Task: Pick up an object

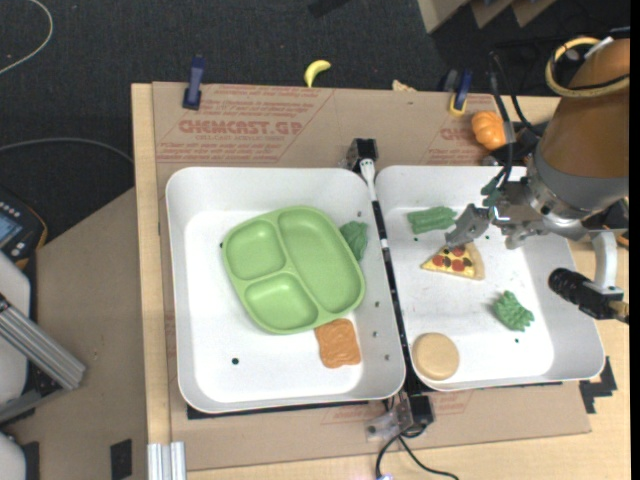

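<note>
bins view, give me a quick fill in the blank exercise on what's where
1. The green tray lies in the ____ bin.
2. The pizza slice lies in the ____ bin.
3. The tray has ____ compartments.
4. The hand hangs just above the ____ slice.

Missing words: left; right; three; pizza

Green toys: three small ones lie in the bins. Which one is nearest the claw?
The green toy at the top of the right bin, just left of the claw. The others lie lower right and beside the green plate.
</note>
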Robot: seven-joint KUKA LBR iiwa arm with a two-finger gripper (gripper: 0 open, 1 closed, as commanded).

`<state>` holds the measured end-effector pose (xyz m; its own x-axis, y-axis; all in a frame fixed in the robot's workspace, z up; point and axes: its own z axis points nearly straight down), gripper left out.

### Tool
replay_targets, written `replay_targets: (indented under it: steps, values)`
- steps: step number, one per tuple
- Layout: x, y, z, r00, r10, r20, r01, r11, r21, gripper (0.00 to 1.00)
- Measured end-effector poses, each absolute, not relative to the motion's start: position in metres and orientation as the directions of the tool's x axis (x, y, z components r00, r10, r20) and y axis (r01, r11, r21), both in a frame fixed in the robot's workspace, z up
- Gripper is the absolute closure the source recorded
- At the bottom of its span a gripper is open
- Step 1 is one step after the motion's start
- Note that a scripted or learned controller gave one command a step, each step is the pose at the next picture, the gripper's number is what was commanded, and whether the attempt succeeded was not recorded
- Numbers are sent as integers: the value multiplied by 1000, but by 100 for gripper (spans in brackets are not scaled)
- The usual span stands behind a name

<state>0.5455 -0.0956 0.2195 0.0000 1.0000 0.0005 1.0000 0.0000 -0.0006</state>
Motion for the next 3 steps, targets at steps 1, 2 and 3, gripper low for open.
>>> replay_targets:
  steps: [1,2,3]
  values:
    - [546,-96,230,0,1000,0,1000,0,2,100]
    - [504,-62,535,-3,1000,-2,1000,3,23,100]
    - [477,-52,394,1,1000,1,1000,-1,-16,100]
